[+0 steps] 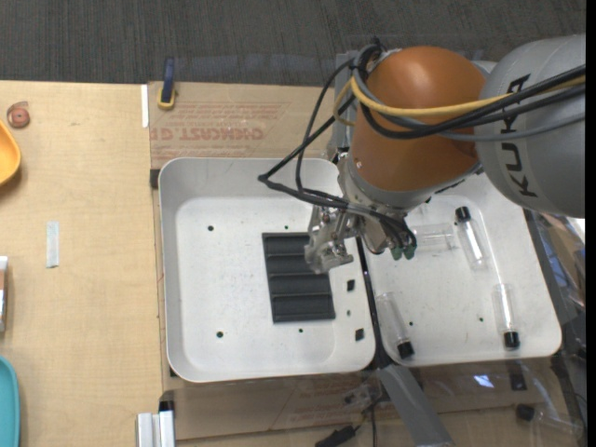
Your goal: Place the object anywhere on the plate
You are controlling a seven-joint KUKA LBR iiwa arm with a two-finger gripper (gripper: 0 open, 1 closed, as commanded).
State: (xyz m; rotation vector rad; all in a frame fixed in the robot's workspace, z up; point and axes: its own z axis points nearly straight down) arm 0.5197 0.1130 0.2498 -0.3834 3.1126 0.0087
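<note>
One black ridged plate (298, 277) mid-bin, open floor leftward.

A robotics lab: a cabled KUKA arm (521, 128) over white bins (186, 343) on a cardboard-covered bench (223, 119).

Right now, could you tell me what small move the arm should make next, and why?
Probably a short descent: the two-finger gripper hangs over the right edge of the black ribbed rectangular plate in the left white bin. Whether it holds anything cannot be seen.
</note>
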